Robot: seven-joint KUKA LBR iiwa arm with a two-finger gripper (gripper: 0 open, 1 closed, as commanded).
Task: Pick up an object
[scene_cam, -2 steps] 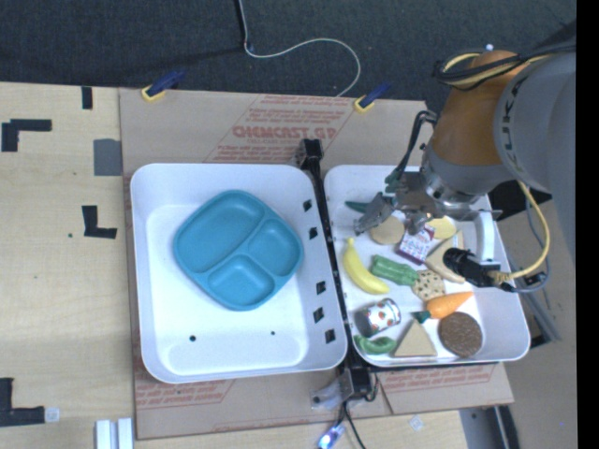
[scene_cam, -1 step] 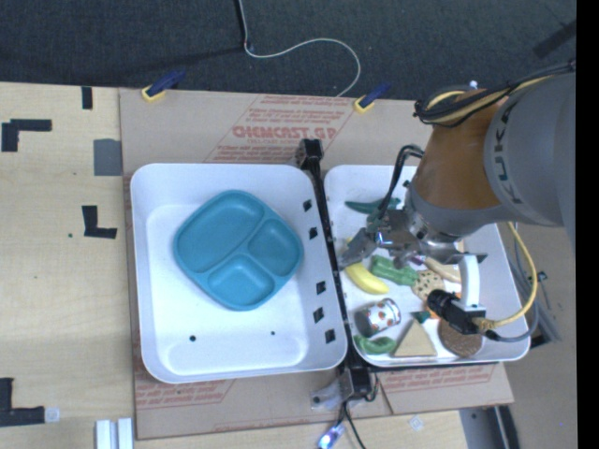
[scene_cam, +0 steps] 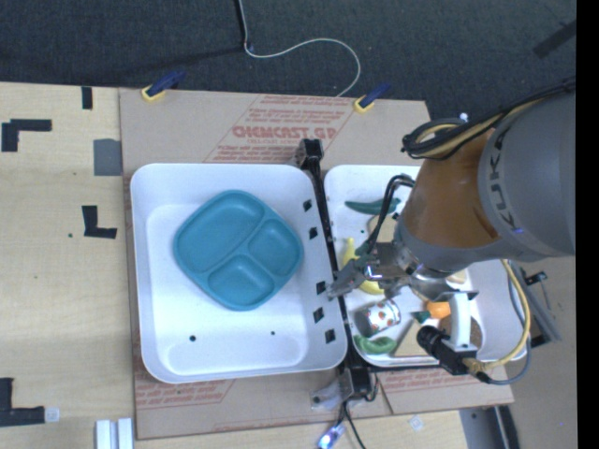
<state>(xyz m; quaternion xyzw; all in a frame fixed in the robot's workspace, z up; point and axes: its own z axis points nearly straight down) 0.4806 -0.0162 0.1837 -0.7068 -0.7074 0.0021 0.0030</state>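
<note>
Over the right bin (scene_cam: 510,293), just right of the black divider (scene_cam: 323,251) that separates the two bins, you are looking at the gripper (scene_cam: 367,279) hanging low above a small heap of objects. Whether it is gripping anything you cannot tell, since the wrist and its cabling are hiding the tip. Nearest it, a yellow item (scene_cam: 352,251) is lying against the divider, a round silvery piece (scene_cam: 379,318) is sitting just below, a green piece (scene_cam: 374,346) is resting at the bin's near edge, an orange piece (scene_cam: 438,309) is showing right of those, and a dark green strip (scene_cam: 367,207) is lying farther back. Left of the divider, the left bin (scene_cam: 154,251) is holding a blue sectioned plate (scene_cam: 238,248), well apart from the gripper. Both bins are sitting on a cardboard sheet (scene_cam: 271,124) with red lettering, clipped at its far edge, over a pale bench (scene_cam: 56,279); behind it, dark carpet (scene_cam: 112,17) is carrying a thin white cable (scene_cam: 299,50).
</note>
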